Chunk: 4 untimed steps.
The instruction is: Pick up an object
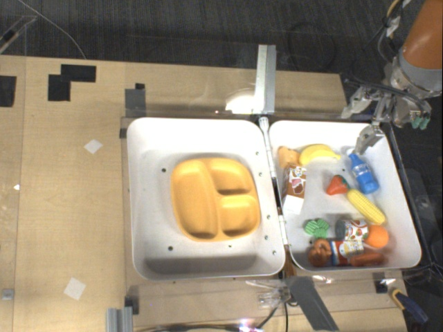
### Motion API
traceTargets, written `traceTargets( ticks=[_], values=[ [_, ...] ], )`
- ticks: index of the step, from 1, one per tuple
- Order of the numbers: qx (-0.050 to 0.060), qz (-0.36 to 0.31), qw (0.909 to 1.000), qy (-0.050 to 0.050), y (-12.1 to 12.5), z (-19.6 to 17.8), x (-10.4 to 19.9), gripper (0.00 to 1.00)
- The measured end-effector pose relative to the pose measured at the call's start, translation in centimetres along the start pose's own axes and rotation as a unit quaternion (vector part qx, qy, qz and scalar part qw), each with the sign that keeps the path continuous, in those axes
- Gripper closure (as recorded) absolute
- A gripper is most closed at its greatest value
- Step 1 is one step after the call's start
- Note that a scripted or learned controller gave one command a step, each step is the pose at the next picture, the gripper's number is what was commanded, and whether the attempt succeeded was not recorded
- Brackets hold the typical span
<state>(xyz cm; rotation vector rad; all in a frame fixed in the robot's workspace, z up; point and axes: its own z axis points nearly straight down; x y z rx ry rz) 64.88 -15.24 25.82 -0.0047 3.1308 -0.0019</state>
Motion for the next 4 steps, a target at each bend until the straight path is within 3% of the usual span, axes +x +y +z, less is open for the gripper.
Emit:
traceTargets(
  ticks=[1, 2, 4],
  values=[
    [0.0, -0.012, 0.9999, 0.004, -4.8, 16.5, -1.8, 0.0],
    [0.004, 0.26, 0.9656, 0.012, 3.9, 16.3, -1.5, 0.0],
    [0.004, 0.259, 0.9657, 0.011, 3.9, 16.3, -1.5, 0.0]
  ],
)
